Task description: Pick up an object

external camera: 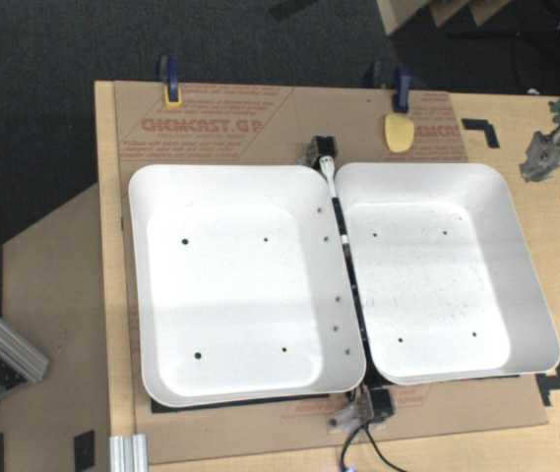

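At the bench's near edge I see a black connector with its cable, just below the seam where the left bin and right bin touch. Past them, at the board's far edge, two blue clamps grip it, a pale yellow piece just beside the right one; I cannot tell which thing is to be picked

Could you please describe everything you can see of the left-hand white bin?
The left bin is a shallow white tray, seemingly plastic, with rounded corners and a raised rim. Four small dark dots mark its floor. It lies flat on the brown board, its right rim against the right bin along a dark strip.
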`<act>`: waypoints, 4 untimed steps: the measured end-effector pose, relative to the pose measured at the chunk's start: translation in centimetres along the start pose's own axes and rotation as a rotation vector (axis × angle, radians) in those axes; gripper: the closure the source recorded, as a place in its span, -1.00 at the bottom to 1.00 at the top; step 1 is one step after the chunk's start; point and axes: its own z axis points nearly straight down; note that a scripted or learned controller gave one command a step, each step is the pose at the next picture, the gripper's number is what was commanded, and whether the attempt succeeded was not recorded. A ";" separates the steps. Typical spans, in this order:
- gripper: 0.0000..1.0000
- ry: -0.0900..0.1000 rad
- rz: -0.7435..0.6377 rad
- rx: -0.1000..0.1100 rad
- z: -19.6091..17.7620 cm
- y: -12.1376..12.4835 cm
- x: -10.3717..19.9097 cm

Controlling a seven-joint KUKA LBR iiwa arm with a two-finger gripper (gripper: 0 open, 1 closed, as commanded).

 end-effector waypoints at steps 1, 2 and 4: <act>1.00 0.002 -0.004 -0.001 -4.0 0.0 -2.2; 1.00 0.010 -0.010 0.014 4.1 2.2 2.0; 1.00 0.006 -0.002 0.008 0.5 -5.4 -2.2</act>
